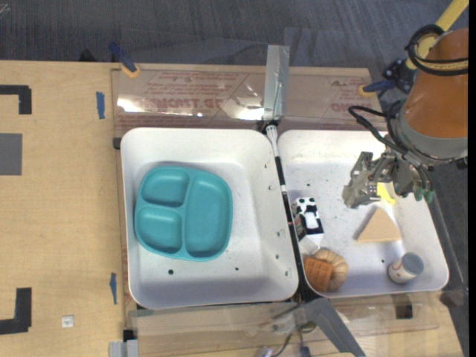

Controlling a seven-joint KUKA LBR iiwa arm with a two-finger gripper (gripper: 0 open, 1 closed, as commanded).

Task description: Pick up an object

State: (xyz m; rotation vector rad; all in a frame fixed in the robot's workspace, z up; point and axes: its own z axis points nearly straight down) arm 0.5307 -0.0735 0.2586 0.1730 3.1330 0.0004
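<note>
At the right of the frame, over the upper middle of the right-hand bin (435,274), my gripper (370,183) hangs from the grey arm (439,88) with its orange band. It sits low above the white floor, and whether it is spread or pressed together I cannot tell from this angle; I see nothing pinched in it. Just beside it, toward the lower right, a small yellow piece (386,192) lies half hidden by the metal. Below that rests a tan wedge-shaped block (380,227), close to the gripper but apart from it. Near the bin's lower right corner stands a small grey cup-like object (404,267). Against the bin's left wall lies a black-and-white toy (307,216), and just below it, at the lower left corner, a round brown ridged object (325,269). In the left-hand bin (141,143), at the middle of the frame, a teal divided plate (184,212) with three compartments lies flat, well apart from my gripper.
</note>
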